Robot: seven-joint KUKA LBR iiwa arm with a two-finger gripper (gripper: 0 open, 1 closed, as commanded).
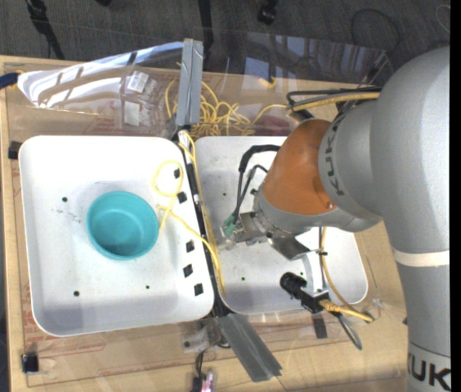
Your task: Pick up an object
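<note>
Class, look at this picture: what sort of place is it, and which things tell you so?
Probably a robotics lab or test bench: a grey robot arm reaches over two white bins, loose yellow cables trail behind, and a teal bowl sits ready for picking.

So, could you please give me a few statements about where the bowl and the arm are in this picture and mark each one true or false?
1. The teal bowl sits in the left bin. True.
2. The bowl lies upside down. False: its open side faces up.
3. The arm is over the right bin. True.
4. The gripper is touching the bowl. False: it is over the right bin, apart from the bowl, with the divider between them.
5. A yellow cable loops near the divider between the bins. True.
</note>
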